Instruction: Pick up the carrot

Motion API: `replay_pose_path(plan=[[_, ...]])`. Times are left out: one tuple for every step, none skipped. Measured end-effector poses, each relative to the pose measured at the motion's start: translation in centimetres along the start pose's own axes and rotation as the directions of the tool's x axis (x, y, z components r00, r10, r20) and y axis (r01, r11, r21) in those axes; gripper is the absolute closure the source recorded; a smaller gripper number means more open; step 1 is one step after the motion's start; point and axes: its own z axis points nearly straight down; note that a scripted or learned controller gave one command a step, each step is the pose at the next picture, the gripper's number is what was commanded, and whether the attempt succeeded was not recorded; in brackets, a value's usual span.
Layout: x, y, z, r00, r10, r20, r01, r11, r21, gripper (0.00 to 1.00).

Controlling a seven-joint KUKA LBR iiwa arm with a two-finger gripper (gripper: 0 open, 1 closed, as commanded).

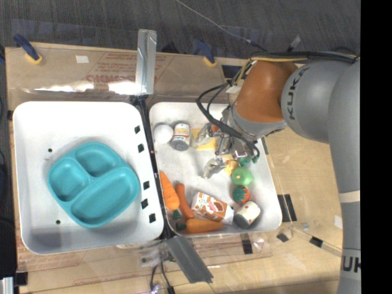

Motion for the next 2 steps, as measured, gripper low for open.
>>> replay_pose_path(plan=[[3.4, 0.2, 0.0, 0.963, -0.268, -0.001, 0.268, 0.963, 0.0, 0.0], [-2.0, -0.7, -0.2, 0.785, -0.619, 0.002, 0.619, 0.785, 0.005, 0.0]])
